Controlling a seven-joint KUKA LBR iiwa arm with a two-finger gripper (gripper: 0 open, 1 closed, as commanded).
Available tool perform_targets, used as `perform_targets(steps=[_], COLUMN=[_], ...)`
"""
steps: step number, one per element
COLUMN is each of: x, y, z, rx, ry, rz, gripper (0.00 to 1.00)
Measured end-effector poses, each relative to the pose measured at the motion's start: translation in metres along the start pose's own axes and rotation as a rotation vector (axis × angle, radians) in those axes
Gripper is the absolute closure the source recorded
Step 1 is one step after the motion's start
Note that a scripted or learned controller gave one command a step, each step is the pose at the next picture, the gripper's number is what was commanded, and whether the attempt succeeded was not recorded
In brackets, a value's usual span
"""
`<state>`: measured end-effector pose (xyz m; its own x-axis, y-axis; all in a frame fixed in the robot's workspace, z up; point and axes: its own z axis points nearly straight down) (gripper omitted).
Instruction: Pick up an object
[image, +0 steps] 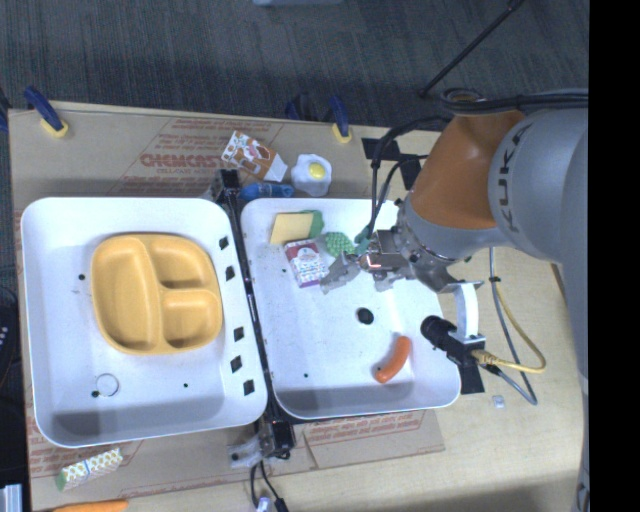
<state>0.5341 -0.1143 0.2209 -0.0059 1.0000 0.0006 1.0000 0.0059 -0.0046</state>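
The right bin holds a yellow sponge with a green edge, a red and white packet, a small green object and an orange sausage. My gripper hangs low over the upper middle of this bin, just right of the packet and below the green object, close to both. Whether it touches either is unclear. The grey arm with its orange band covers the bin's upper right corner.
The left bin holds a yellow divided tray and a small clear ring. Behind the bins lie a snack packet, a blue object and a white and yellow object. A black dot marks the right bin's floor.
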Motion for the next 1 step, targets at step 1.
perform_targets(steps=[1], x=[0.0089], y=[0.0507], z=[0.1141], rx=[0.001], ry=[0.000], rz=[-0.148], gripper=[0.00])
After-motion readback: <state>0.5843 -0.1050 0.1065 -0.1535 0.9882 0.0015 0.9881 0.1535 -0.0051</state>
